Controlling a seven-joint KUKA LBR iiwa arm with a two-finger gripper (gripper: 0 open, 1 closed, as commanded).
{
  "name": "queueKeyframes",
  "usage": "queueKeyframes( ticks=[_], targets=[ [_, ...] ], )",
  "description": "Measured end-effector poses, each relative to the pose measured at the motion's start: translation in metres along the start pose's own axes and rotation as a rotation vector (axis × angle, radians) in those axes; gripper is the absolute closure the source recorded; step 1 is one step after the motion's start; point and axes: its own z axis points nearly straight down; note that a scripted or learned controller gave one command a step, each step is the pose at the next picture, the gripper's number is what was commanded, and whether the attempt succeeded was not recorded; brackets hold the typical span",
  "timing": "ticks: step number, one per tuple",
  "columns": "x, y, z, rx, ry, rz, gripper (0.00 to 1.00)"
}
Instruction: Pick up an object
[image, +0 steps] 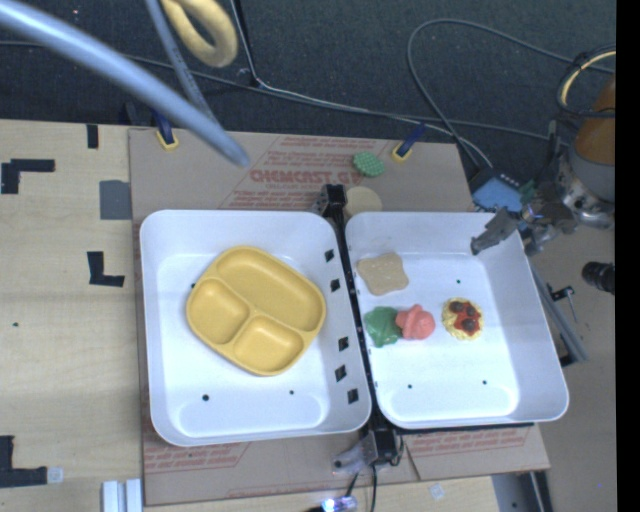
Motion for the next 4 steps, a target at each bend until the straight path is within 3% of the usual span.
queueKeyframes(
  ticks=[1, 4],
  targets=[
    [0.0, 0.003, -0.008, -0.013, -0.003, -0.003, 0.0],
    [0.007, 0.009, 0.15, -0.012, -0.005, -0.004, 0.0]
  ],
)
